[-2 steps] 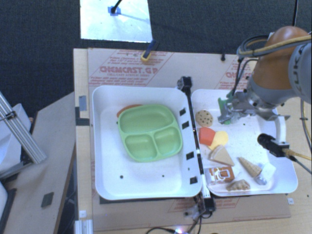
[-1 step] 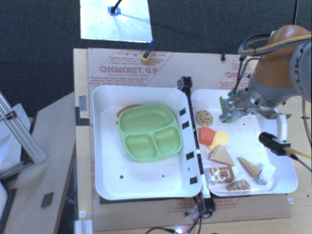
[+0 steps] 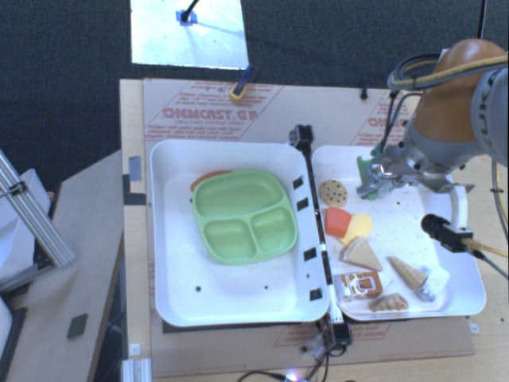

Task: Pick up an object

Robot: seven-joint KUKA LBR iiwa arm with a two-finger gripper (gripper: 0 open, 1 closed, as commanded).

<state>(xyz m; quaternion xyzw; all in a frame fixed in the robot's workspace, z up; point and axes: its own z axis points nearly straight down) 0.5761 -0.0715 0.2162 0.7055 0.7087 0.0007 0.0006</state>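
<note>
bins are set side by side; the right bin (image 3: 469, 289) is the landmark. near its far-left corner the gripper (image 3: 372, 183) hangs, fingers indistinct. just beside it, the cookie (image 3: 333, 192) is judged light, stiff, slightly crumbly, best pinched across its rim.

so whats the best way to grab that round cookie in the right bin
Come straight down from above and pinch the cookie across its width, fingers on opposite edges. It looks to lie flat as a thin disc on the floor of the right bin, so there is no side face to grip. Set the pinch line clear of the red piece just in front and the bin wall on its left.
</note>
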